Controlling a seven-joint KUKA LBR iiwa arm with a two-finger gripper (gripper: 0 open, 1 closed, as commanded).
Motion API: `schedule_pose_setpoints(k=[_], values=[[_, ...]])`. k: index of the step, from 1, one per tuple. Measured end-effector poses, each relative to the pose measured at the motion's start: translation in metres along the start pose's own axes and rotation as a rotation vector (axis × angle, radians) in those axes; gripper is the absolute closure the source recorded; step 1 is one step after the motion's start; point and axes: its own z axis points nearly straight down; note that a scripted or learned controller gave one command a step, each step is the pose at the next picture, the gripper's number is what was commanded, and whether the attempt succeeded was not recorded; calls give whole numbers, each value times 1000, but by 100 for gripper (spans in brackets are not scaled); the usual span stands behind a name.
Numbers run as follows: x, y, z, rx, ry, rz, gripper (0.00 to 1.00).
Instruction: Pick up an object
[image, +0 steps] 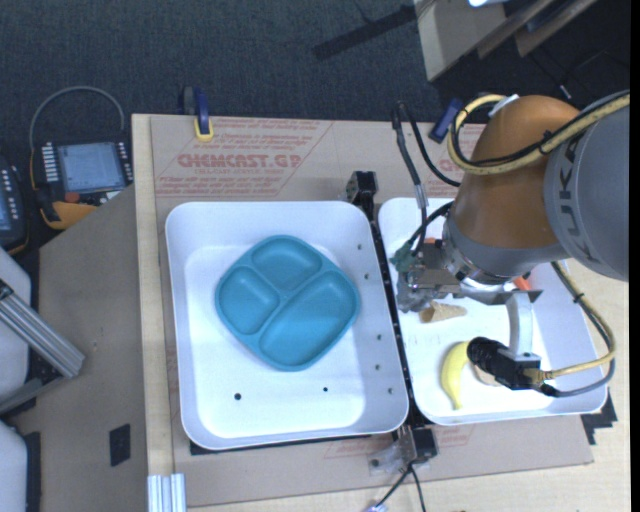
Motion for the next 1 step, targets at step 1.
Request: schedule_pose_setpoints(k=[1], values=[[53, -3, 16, 1, -1, 1, 100]])
